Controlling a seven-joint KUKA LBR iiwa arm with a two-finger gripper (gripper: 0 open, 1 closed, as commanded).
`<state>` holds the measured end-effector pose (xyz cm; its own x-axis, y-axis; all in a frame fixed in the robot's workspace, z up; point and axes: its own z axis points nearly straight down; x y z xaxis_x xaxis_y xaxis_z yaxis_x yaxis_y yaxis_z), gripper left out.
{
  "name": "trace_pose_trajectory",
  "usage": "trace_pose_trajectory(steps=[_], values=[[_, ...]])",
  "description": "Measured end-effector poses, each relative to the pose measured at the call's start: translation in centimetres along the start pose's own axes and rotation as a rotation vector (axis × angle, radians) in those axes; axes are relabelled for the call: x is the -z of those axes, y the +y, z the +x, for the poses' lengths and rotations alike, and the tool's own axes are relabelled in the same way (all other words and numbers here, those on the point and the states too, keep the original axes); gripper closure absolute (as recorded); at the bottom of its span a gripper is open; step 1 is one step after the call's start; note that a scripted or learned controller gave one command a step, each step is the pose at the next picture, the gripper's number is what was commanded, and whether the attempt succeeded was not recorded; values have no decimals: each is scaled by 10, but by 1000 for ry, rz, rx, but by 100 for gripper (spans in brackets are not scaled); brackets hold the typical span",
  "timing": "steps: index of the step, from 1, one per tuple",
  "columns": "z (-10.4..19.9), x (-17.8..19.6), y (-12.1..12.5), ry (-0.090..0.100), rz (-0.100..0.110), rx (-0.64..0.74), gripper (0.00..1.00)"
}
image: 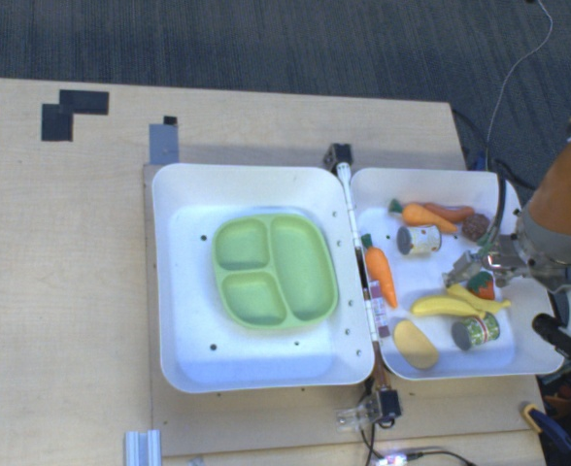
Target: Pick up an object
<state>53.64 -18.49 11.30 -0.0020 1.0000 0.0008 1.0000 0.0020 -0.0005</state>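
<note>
The right bin (519, 187) holds several toy foods. A carrot (381, 275) lies by its left wall and a second carrot (431, 214) lies at the back. Between them is a small silver can (419, 241), with a dark red berry cluster (475, 226) to its right. Toward the front lie a banana (451, 306), a green-labelled can (476, 332) and a yellow rounded piece (417, 345). My gripper (475, 263) hangs low over the bin's right middle, right above a small red and green item (481, 283) that it partly hides.
The left bin (188, 260) carries a green divided plate (274, 270). The grey arm with its orange band (569, 197) comes in over the right bin's right edge. A cable (507, 85) runs down at the back right. Clamps sit at the bins' shared wall (349, 221).
</note>
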Motion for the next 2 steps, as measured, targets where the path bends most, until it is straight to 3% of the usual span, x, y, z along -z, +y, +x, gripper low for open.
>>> trace_pose_trajectory(steps=[1,2], values=[[0,12,2,-1,-6,2,100],[0,12,2,-1,-6,2,0]])
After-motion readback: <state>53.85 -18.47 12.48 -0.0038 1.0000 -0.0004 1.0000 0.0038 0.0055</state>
